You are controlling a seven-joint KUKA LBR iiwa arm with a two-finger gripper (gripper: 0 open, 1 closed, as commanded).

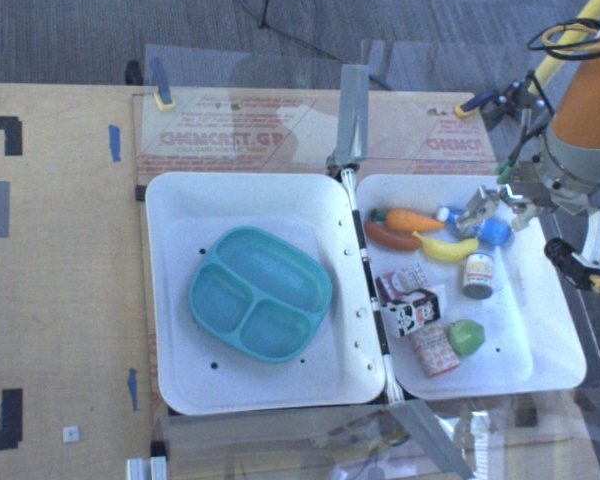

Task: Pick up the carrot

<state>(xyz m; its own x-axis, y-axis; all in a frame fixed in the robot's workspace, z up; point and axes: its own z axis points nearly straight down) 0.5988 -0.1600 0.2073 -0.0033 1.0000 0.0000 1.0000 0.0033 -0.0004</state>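
Orange carrot (413,219) in right bin (555,353); pincer (487,208) grip state unclear.

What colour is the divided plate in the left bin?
Teal, a blue-green; the divided plate shows best in the camera view, lying in the left bin.

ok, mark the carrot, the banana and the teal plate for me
carrot (414,219): camera view, middle of the orange body.
banana (446,249): camera view, middle of the yellow curve.
teal plate (318,276): camera view, right rim, beside the large compartment.
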